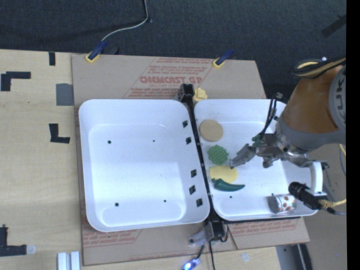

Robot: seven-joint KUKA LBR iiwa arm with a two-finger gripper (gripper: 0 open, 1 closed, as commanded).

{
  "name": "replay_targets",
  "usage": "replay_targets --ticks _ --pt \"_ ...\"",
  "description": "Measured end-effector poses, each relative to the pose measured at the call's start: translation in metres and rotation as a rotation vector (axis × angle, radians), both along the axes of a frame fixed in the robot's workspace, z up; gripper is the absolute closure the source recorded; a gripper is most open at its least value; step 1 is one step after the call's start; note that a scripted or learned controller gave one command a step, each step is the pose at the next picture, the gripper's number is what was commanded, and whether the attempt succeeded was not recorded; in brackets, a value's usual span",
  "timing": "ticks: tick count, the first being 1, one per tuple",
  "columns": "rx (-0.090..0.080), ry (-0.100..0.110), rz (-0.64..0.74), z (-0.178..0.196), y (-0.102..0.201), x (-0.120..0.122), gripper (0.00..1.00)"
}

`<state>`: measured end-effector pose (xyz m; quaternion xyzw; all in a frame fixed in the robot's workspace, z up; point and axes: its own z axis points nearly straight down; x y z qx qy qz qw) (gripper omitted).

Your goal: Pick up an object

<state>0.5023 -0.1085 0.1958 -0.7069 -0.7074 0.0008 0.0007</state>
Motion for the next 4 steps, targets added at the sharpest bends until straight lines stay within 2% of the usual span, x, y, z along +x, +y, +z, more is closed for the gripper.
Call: replay_targets --ticks 1,2,3,4 --pt "0.001 -0.001 0.003 -0.013 0.019 0.034 0.0" --pt "0.0 0.0 0.0 -0.012 0.017 0.032 0.0" --pt "0.003 -0.001 0.006 -0.012 0.107 0.067 0.0" --pt "0.0 0.002 0.003 -0.003 0.104 0.066 1.0"
